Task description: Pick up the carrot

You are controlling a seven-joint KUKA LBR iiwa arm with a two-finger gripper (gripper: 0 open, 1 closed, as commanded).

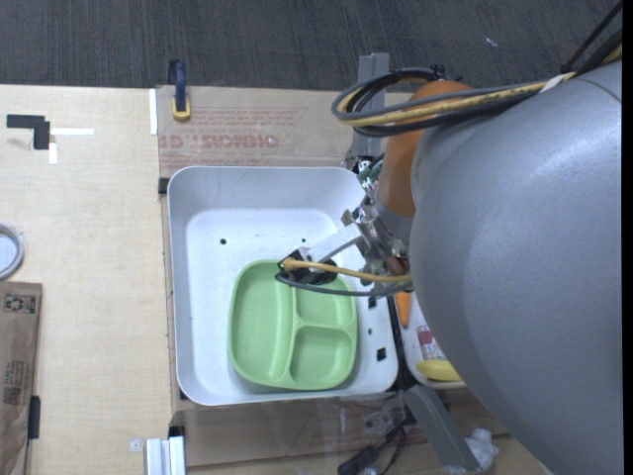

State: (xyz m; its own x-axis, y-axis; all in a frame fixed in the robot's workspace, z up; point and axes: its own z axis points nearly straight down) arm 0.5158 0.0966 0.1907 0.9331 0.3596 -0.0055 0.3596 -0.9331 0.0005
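Orange carrot (pixel 402 310) lies along the view's vertical, tip pointing down; whether the gripper (pixel 381 255) is clenched cannot be told.

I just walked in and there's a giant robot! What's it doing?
A big grey arm reaches in from the right. Its gripper hangs over the right edge of a white bin, where a green plate lies. Its job is to pick up the carrot, a bit of orange peeking out beside the arm in the next bin. The carrot looks like it is lying there, not lifted yet. The arm hides most of that bin.
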